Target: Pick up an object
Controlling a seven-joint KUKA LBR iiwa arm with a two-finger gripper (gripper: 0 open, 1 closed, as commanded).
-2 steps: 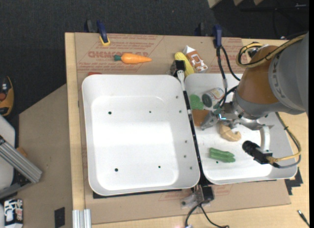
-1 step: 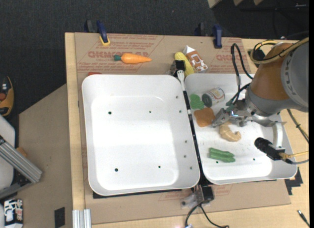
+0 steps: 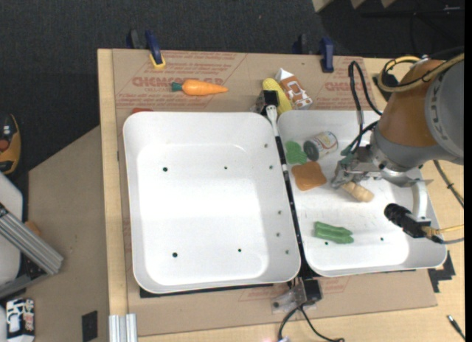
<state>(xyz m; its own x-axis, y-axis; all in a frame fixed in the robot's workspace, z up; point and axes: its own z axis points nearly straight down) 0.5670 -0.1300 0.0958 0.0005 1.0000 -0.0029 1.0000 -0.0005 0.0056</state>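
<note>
green pickle (image 3: pixel 333 233) lumpy, lying flat in right bin (image 3: pixel 369 259), near front.

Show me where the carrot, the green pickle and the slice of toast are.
carrot (image 3: pixel 199 88): camera view, middle of its orange body.
green pickle (image 3: pixel 333 233): camera view, its middle.
slice of toast (image 3: pixel 309 177): camera view, centre of its top face.

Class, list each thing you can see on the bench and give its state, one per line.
Gripper: low in the right bin, fingers unclear.
Tan piece: lying by the gripper.
Green pod: lying flat.
Can: on its side.
Orange slab: flat.
Carrot: lying outside the bins.
</note>
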